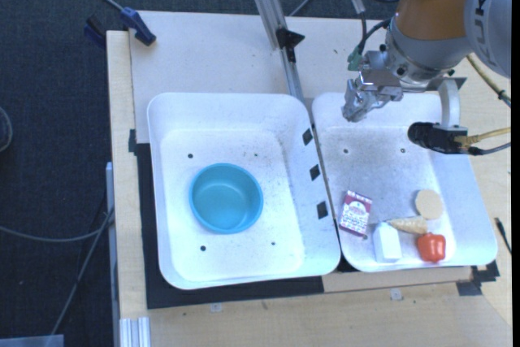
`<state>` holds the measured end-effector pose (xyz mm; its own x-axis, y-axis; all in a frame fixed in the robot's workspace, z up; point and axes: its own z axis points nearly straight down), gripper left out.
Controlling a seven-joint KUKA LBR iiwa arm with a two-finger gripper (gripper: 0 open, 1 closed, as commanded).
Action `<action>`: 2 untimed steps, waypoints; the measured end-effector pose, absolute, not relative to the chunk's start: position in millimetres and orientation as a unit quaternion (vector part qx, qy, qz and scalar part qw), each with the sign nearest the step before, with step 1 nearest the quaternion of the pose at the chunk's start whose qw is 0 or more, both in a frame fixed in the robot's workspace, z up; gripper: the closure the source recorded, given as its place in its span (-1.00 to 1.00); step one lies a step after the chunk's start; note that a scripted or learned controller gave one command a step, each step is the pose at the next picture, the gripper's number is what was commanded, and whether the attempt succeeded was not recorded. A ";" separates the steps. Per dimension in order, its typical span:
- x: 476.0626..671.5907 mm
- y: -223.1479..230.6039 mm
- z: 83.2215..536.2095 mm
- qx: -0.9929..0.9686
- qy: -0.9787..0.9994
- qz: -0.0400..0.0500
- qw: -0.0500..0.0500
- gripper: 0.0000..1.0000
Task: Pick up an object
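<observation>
At the near edge of the right bin (pixel 455 175) lie a white block (pixel 387 243), a red pepper-like piece (pixel 431 247), a cone (pixel 406 225), a round beige piece (pixel 428 204) and a small red packet (pixel 355 213), all close together. In the left bin (pixel 175 175) a blue bowl (pixel 227 197) stands alone. My gripper (pixel 355 107) hangs over the far-left corner of the right bin, well apart from these objects. Its fingers look close together and nothing is between them; I touch no object.
</observation>
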<state>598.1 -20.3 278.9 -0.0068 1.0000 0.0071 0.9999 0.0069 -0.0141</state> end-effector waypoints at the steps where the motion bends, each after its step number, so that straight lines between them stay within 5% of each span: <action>1: 581.3 29.7 257.5 -0.705 -0.709 0.004 0.008 1.00; 2: 554.7 80.4 244.5 -0.705 -0.709 0.005 0.008 1.00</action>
